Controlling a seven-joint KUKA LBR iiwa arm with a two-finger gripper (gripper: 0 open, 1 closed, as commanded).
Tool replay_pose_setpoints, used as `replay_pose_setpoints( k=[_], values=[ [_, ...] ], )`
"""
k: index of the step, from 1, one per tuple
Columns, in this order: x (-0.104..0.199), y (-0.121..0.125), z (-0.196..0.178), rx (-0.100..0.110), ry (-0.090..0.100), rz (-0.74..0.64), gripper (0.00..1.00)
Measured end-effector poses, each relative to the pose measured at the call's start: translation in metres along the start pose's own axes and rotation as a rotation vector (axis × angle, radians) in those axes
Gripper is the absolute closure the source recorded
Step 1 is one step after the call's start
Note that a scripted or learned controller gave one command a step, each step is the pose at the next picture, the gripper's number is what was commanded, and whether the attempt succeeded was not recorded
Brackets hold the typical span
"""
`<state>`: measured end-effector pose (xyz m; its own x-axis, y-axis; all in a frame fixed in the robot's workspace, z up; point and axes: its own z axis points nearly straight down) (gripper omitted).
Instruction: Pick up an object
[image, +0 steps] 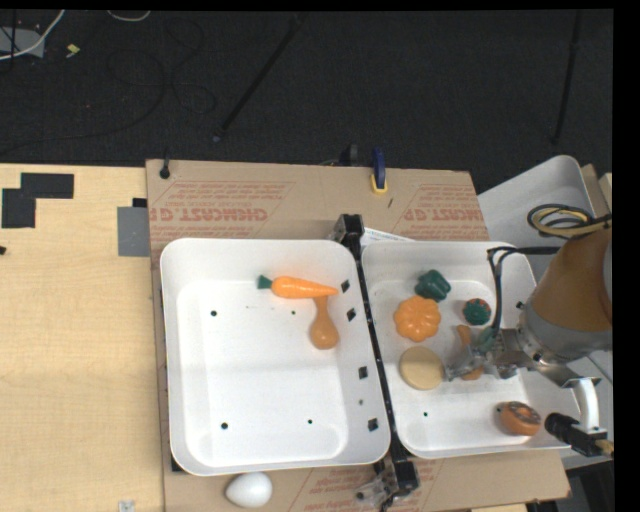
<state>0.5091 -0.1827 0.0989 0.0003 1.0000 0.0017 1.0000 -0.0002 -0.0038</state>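
cardboard sheeting (250, 200) covers the surface under two shallow white bins set side by side. left bin (200, 400) holds a toy carrot (298, 288) with a green top near its far side, and just below the carrot's tip a tan pear-shaped gourd (322, 328). right bin (440, 435) holds an orange toy pumpkin (417, 318) at its middle, a pale round bun-like piece (421, 368) just in front of the pumpkin, a dark green pepper-like piece (433, 284) behind it, a smaller teal piece (477, 311) to the right, and a brown and orange round piece (518, 418) near the front right corner. arm (575, 300) reaches in from the right, low over the right bin. hand (472, 362) sits just right of the pale piece, below the teal one; whether it is apart or together, i cannot tell. white egg (248, 490) lies on the cardboard in front of the left bin.
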Motion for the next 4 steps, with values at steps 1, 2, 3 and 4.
replay_pose_setpoints(
  k=[1,2,3,4],
  values=[
    [0.021,0.064,0.012,-0.005,0.0,-0.004,0.0],
    [-0.02,0.135,-0.003,0.002,-0.003,-0.002,0.0],
    [-0.019,0.135,-0.014,-0.002,-0.003,-0.005,1.0],
    [0.0,0.079,0.012,0.002,0.0,0.004,1.0]
  ],
)
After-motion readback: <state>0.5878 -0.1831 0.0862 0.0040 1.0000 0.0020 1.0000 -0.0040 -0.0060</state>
